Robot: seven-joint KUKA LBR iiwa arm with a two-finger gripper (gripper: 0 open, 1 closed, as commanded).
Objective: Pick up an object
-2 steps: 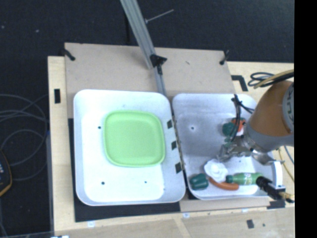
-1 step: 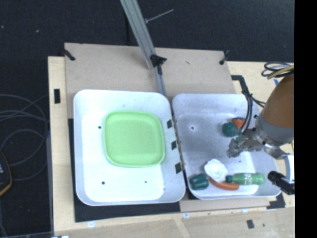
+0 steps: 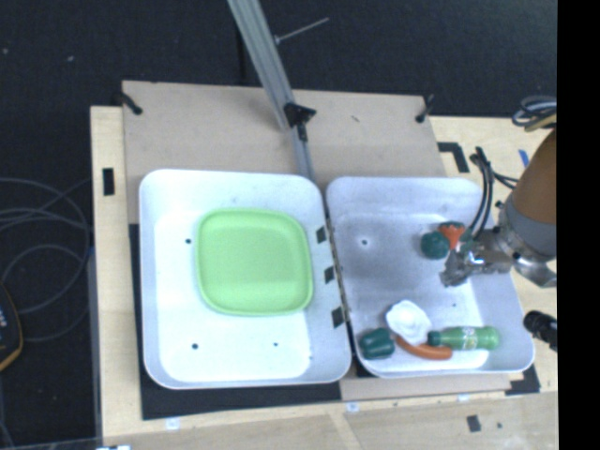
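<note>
The right bin (image 3: pixel 375 214) holds a dark green ball (image 3: pixel 433 245) next to a small orange piece (image 3: pixel 454 233), a white crumpled object (image 3: pixel 408 320), a dark green cup-like piece (image 3: pixel 377 344), an orange-red strip (image 3: pixel 424 349) and a green bottle (image 3: pixel 466 338) lying on its side. My gripper (image 3: pixel 459 270) hangs over the right part of this bin, just right of and below the green ball. Nothing shows between its fingers.
The left bin (image 3: pixel 169 251) carries a light green square plate (image 3: pixel 254 261). A grey metal pole (image 3: pixel 267 54) slants up from the back edge between the bins. Cables lie on the dark floor at the left.
</note>
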